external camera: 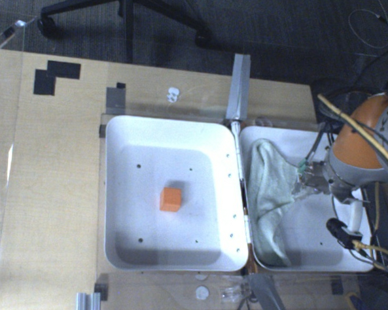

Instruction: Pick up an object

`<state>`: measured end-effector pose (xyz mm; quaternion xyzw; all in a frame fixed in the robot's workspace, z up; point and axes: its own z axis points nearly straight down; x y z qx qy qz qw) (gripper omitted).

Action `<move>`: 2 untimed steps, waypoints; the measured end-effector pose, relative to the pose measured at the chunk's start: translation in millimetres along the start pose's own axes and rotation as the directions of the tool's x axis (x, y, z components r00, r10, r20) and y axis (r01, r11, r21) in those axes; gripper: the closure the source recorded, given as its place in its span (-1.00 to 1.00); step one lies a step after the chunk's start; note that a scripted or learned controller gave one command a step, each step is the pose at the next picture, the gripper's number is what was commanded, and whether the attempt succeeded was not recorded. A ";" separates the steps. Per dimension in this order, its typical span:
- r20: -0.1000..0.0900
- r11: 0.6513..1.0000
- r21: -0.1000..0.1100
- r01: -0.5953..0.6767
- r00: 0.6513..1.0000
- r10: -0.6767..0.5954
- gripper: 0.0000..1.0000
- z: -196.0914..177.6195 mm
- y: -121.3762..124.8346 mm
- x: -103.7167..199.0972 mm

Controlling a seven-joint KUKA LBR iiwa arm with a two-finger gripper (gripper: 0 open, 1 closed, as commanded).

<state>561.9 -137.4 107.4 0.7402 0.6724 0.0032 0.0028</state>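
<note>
The cloth (268, 192), a pale grey-green rag, lies crumpled in the right bin (319, 257), bunched along that bin's left wall and running from near its far edge to its near corner. One fold is drawn out to the right, toward the gripper (304, 181), and seems to meet the gripper's tip, though from where I stand I cannot tell whether the tool is pinching it or merely touching it, nor whether it is open or closed. The arm (369, 139) comes in from the right, its orange band sitting above the wrist, with cables looping around it and over the right rim of the bin. In the left bin (117, 238) a small orange cube (171, 199) rests by itself near the middle of the floor, well apart from the cloth and from the gripper. A grey metal bar (239, 88) stands at the far side, at the seam between the two bins, and the pair sit on a light wooden bench (47, 194)
</note>
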 end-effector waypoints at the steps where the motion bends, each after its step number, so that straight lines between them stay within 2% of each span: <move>1: 0.002 0.994 0.003 -0.105 0.994 0.105 1.00 -19.0 36.6 2.9; 2: 0.003 0.956 0.004 -0.292 0.956 0.292 1.00 -107.6 67.8 42.3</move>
